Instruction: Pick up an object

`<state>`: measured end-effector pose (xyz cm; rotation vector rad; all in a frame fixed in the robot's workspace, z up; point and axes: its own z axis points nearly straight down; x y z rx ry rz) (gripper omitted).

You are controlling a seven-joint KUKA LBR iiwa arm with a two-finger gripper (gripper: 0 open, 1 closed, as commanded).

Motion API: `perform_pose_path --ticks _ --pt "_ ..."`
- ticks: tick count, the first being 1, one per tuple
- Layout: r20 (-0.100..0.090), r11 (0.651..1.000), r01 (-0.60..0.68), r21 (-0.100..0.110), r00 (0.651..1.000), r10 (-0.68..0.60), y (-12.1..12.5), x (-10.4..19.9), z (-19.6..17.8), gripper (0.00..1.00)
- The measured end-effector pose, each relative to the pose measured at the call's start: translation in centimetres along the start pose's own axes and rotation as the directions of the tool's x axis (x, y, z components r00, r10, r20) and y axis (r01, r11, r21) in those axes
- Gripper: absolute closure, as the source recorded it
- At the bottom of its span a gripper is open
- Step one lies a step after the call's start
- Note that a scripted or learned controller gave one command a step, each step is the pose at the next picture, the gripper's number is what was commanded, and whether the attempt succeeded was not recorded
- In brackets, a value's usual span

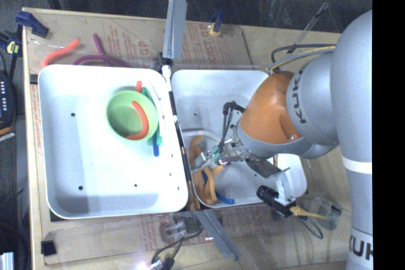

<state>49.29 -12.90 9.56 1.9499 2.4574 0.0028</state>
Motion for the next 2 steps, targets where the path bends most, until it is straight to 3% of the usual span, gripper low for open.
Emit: perform_pose_path --ticks 1,2 --pt "-0.002 1.000 0.007 0.004 1.000 -0.007 0.0 0.0 -1.0 1.00" --pt "-0.003 0.943 0.334 0.002 0.943 -0.334 5.3 6.1 -15.4 1.00"
